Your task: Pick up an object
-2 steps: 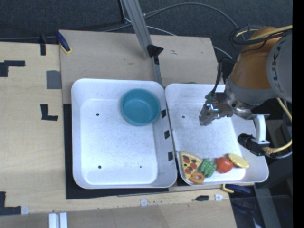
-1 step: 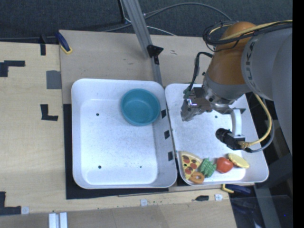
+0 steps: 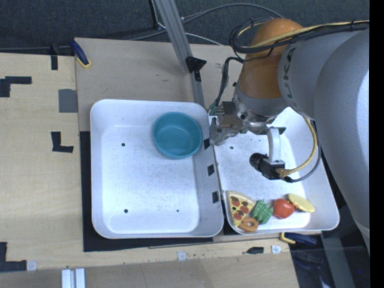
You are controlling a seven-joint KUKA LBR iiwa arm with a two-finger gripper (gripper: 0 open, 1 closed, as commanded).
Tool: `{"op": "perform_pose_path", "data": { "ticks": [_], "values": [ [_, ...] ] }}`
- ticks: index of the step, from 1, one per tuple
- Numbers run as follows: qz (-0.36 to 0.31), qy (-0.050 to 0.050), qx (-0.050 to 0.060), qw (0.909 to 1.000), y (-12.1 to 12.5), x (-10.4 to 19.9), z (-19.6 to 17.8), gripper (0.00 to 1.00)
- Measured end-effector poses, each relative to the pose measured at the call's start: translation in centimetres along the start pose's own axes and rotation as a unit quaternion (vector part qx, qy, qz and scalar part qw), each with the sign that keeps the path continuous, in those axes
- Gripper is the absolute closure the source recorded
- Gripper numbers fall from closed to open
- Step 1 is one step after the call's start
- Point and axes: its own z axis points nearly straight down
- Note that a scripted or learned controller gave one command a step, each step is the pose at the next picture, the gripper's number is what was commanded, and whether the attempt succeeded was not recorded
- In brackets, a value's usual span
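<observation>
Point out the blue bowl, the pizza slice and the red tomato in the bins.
blue bowl (image 3: 177, 135): camera view, on the inside floor of the bowl.
pizza slice (image 3: 240, 207): camera view, on the topped face of the slice.
red tomato (image 3: 283, 208): camera view, on the middle of its red skin.

Grey arm (image 3: 336, 101), orange at the wrist

A broad, smooth grey shell rises over the right bin (image 3: 324, 224) — above that bin's far end sits a rounded orange band (image 3: 270, 59), looped with black and yellow cables. Under the band hangs a grey metal gripper (image 3: 221, 131); a small black fitting dangles beside it on a white bracket.
</observation>
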Motion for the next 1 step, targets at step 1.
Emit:
{"op": "perform_pose_path", "data": {
  "ticks": [1],
  "values": [
    [-0.001,0.0,-0.001,1.0,1.59,4.94,-1.36,1.0]
  ]
}}
